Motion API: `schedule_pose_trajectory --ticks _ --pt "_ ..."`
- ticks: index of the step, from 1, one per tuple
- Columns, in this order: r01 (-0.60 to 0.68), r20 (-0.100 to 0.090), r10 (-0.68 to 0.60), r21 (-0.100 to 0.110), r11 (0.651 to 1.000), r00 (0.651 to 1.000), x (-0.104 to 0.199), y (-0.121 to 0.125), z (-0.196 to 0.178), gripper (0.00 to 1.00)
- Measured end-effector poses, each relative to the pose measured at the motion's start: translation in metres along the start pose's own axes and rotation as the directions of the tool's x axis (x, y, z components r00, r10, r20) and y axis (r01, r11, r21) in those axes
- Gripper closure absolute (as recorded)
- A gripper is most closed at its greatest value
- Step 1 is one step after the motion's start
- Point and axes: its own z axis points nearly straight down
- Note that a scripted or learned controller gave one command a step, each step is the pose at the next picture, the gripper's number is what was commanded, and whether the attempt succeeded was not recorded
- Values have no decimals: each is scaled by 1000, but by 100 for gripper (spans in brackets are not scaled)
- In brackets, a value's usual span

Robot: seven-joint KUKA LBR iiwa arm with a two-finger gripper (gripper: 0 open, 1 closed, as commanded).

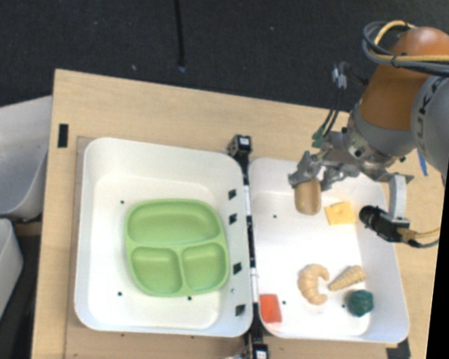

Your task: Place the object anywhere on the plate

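Working left to right from my remote seat: the left bin (pixel 89 223) on the counter (pixel 71 107) holds the green plate (pixel 176 246), three compartments, nothing on it yet. Over in the right bin (pixel 390 317) there's an orange block (pixel 270 308) at about 7 o'clock near the divider, a croissant-looking thing (pixel 314 282) and a cone-shaped piece (pixel 347 277) lower middle, a teal lump (pixel 360 302) at 5 o'clock, and a yellow cheese wedge (pixel 339 213) up around 1 o'clock.

The jaws (pixel 316 178) sit at roughly 11 o'clock in that bin, right over a tan cylinder (pixel 308 197) that looks like the pick. They're closed in around its top as far as I can tell, so I'd call it gripped, but only by the upper end.

My worry: the hold is shallow, so the cylinder could tilt or slide out on the lift. It could also clip the raised divider (pixel 246 218) on the way across and drop short of the plate.
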Motion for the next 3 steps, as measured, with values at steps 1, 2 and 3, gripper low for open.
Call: schedule_pose_trajectory --ticks 1,2,3 --pt "1 -1 -1 2 1000 1000 62 -7 5 100" --pt "2 -2 -2 0 1000 1000 113 -13 -4 100" --pt "1 -1 -1 1 1000 1000 170 -8 5 100"
